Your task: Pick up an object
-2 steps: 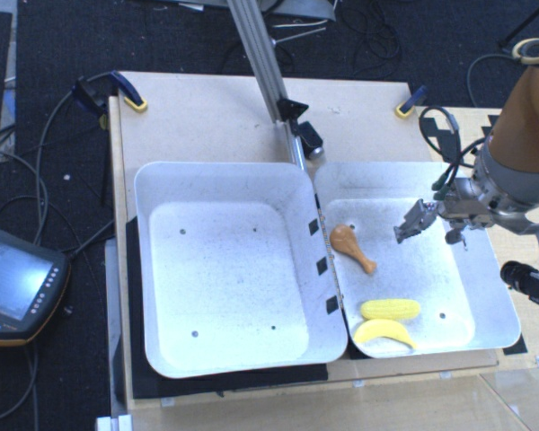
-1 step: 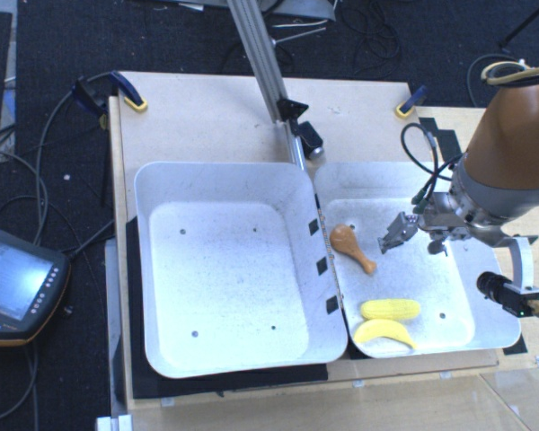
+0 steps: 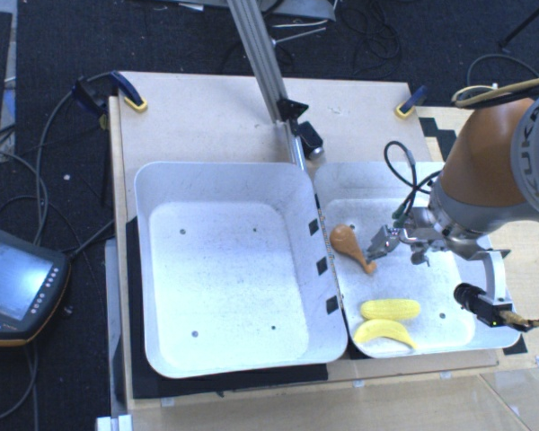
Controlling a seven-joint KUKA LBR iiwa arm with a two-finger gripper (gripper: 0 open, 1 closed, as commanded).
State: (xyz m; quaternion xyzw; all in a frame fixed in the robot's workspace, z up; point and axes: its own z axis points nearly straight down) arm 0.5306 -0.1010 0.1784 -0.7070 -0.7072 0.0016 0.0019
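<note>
So the arm [image 3: 494,164] comes in from the right, grey with that big orange section, and hangs over the right bin [image 3: 449,206]. The pincer [image 3: 378,243] sits low inside that bin, its dark fingers pointing left toward the brown drumstick-looking toy [image 3: 351,244]. The tips end just beside the toy's thin end (touching or a hair apart, I honestly cannot tell from this angle). The fingers look spread apart, with nothing between them, so it's released and not grasping anything.

The drumstick toy lies in the upper left part of the right bin, fat end up-left, thin end down-right. Further down in the same bin are two yellow things: a corn cob [image 3: 391,309], and just below it a banana [image 3: 384,332] curving along the bin's front edge. Those two are just beside each other.

The left bin [image 3: 162,187] is the bigger looking one, tilted a bit over the right bin's edge. Both sit on the light wooden table [image 3: 216,115]. A teach pendant [image 3: 18,285] lies on the floor off to the left.
</note>
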